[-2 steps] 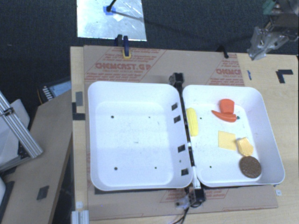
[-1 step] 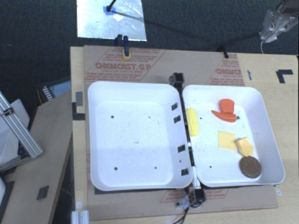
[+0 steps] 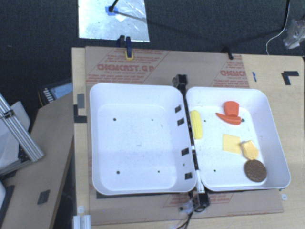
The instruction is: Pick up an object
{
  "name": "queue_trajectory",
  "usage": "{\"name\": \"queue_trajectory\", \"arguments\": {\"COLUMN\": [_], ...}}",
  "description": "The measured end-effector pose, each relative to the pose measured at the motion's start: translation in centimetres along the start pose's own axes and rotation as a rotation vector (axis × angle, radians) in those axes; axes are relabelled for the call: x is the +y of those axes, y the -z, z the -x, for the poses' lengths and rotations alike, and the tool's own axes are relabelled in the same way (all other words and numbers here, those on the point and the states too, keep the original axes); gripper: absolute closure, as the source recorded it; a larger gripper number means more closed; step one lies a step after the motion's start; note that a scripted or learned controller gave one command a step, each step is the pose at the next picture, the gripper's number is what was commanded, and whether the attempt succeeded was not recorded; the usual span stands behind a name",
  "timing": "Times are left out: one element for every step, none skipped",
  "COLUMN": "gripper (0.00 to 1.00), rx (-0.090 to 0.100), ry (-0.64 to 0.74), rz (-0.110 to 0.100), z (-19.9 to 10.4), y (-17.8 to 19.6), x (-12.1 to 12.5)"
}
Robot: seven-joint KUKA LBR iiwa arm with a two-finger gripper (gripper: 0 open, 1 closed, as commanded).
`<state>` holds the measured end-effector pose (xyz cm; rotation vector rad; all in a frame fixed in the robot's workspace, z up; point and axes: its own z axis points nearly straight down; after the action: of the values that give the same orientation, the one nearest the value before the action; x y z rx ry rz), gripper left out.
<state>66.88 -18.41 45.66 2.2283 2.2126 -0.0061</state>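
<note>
Right bin: corn, orange piece, cheese, cookie, well apart.

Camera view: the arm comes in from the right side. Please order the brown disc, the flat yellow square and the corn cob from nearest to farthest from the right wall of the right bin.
Measured from the right wall of the right bin:
1. Brown disc, front right corner of the bin.
2. Flat yellow square, middle of the bin.
3. Corn cob, at the bin's left wall.
</note>
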Motion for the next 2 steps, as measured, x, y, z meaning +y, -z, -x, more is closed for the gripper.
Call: {"name": "queue_trajectory", "arguments": {"gripper": [1.00, 1.00], "rx": [-0.002, 0.002], "ry": [0.006, 0.012], "rz": [0.013, 0.005], "z": [2.42, 2.18], "y": [8.41, 7.89], "x": [-0.09, -0.01]}}
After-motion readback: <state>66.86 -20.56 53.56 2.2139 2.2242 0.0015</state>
